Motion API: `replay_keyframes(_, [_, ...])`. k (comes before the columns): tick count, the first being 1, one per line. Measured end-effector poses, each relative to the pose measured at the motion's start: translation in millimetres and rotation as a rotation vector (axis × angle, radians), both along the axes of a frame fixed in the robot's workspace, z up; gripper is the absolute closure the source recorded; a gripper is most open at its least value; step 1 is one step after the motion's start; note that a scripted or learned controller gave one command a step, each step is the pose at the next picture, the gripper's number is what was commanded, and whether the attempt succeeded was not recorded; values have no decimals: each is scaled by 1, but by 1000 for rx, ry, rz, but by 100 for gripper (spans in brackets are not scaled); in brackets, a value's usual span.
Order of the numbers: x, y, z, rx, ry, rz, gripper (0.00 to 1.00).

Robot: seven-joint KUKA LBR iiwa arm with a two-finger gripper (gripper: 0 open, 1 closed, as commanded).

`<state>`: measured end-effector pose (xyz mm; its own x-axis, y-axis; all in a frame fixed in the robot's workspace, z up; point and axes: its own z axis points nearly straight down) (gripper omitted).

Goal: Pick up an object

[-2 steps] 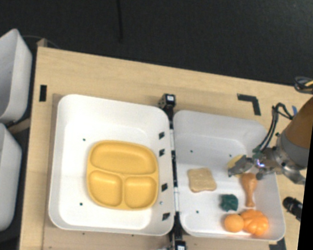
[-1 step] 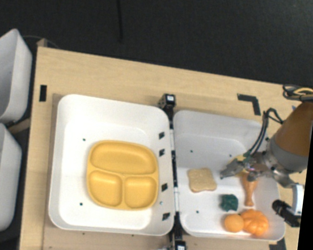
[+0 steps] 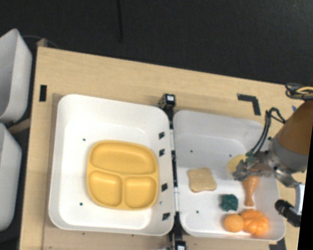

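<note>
On the left of the frame you see the yellow divided plate (image 3: 122, 174) in its bin (image 3: 64, 155). At right, the gripper (image 3: 246, 169) hovers beside the orange carrot (image 3: 250, 190); its grip I cannot tell. Lower, the bread slice (image 3: 202, 179), oranges (image 3: 246, 222), small green piece (image 3: 228, 202).

Yellow tray (image 3: 122, 174), white bins (image 3: 69, 138), tan bread (image 3: 202, 179), teal obj (image 3: 228, 202).

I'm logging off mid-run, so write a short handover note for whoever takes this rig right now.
Gripper: low in the right white bin, by a small yellow item and the orange carrot-shaped toy; finger state unclear, no grasp visible.
Right bin also holds the tan bread-slice toy, dark green lump, and orange round fruit toys.
Left white bin: yellow three-compartment plastic tray.
Done: nothing lifted.
Left: grasp and raise one object.
</note>
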<state>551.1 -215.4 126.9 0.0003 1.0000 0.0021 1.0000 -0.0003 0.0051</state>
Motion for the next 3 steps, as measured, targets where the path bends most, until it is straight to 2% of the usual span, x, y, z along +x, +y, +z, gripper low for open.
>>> replay_keyframes(1, [1,9,53,-4,0,4,100])
replay_keyframes(2, [10,4,114,-5,-2,4,100])
replay_keyframes(3, [10,3,114,-4,4,6,100])
